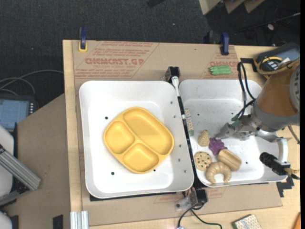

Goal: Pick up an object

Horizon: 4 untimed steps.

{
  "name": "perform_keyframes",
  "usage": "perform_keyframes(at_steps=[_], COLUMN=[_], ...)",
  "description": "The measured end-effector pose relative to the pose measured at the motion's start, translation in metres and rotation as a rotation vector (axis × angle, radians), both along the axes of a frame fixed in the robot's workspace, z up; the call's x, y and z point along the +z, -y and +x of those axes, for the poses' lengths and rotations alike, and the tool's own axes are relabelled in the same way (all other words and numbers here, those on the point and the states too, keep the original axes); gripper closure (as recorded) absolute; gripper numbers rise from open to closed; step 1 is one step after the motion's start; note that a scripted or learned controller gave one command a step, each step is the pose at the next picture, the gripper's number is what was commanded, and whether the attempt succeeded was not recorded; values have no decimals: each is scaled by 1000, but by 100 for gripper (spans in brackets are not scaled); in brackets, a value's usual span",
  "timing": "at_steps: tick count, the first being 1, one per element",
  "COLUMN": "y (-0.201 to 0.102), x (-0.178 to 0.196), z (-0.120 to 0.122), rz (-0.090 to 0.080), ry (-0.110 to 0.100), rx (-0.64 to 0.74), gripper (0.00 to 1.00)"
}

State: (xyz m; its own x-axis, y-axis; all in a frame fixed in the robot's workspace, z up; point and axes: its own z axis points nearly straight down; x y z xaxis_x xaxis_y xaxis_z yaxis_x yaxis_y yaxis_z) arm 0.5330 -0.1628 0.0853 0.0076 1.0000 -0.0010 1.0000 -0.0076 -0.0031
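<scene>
Nearest the front edge of the right bin (217, 92) lies a cluster of toy food: a tan croissant (218, 171), a chocolate-chip cookie (202, 160) just to its left, a bread roll (229, 159) touching the croissant from above, a small purple piece (217, 145) behind them, and a pale ridged cone (204, 138) beside it. All look like moulded plastic with a matte finish. The gripper (228, 129) hangs low just behind the purple piece, close to it. Contact cannot be confirmed; whether its fingers are spread or closed cannot be told, and nothing is seen between them. The arm's grey body and orange band cover the bin's right side. The left bin (95, 99) holds a yellow three-compartment plate (138, 140), glossy and rounded. Farther back, a green object (219, 70) rests on the brown board (114, 58), too small to identify.
</scene>
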Motion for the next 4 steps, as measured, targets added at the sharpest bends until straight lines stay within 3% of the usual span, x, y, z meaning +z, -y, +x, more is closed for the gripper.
perform_keyframes(at_steps=[1,2,3,4], y=[-73,-35,12,-45], x=[0,-1,-1,0], z=[62,21,-34,51], rz=[2,2,0,3], ry=[11,-2,-2,9], rx=[15,4,1,15], gripper=[0,0,0,0])
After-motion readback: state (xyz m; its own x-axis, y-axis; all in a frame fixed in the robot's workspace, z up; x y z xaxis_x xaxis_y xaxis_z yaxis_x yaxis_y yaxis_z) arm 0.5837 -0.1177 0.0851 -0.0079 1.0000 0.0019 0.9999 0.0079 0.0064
